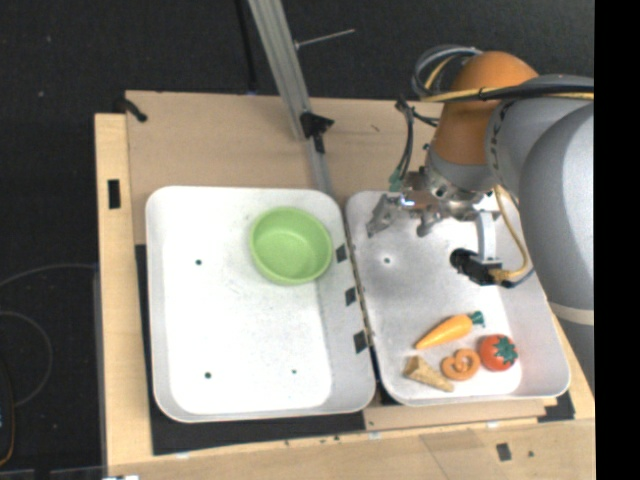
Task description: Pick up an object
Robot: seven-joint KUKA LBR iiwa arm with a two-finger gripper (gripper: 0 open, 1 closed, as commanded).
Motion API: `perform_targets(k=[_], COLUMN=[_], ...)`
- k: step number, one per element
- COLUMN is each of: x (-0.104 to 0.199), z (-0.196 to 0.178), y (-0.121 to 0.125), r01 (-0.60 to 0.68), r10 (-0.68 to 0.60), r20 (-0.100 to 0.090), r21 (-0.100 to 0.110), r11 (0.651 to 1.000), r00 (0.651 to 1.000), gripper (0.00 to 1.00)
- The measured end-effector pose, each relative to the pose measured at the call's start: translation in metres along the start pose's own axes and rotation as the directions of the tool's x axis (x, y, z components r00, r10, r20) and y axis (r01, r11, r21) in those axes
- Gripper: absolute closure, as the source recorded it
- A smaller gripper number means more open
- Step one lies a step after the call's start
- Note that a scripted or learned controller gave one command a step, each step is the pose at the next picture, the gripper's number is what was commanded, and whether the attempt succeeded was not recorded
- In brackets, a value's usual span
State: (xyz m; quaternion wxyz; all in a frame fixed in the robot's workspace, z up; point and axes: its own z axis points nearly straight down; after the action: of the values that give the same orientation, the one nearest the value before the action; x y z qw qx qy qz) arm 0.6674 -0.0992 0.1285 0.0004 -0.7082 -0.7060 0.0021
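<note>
My gripper (403,218) hangs over the far left part of the right bin (420,278), its two fingers spread apart with nothing between them. Toys lie at the near end of that bin: an orange carrot (447,330), a red tomato (497,352), an orange ring-shaped piece (460,364) and a tan wedge (427,372). A green bowl (290,245) sits in the left bin (200,318), toward its far right corner. The gripper is well apart from the toys and the bowl.
A metal pole (285,68) slants down from the top to the gap between the bins. Black cables (485,265) hang from the wrist over the right bin. The wooden bench (200,138) surrounds both bins.
</note>
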Motion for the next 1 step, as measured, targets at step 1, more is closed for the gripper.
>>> perform_targets(k=[1], x=[-0.0008], z=[-0.0148], y=[0.0022], r01=[-0.002], r10=[0.002], r20=[-0.001], r21=[-0.008], r11=[1.0], r00=[1.0], gripper=[1.0])
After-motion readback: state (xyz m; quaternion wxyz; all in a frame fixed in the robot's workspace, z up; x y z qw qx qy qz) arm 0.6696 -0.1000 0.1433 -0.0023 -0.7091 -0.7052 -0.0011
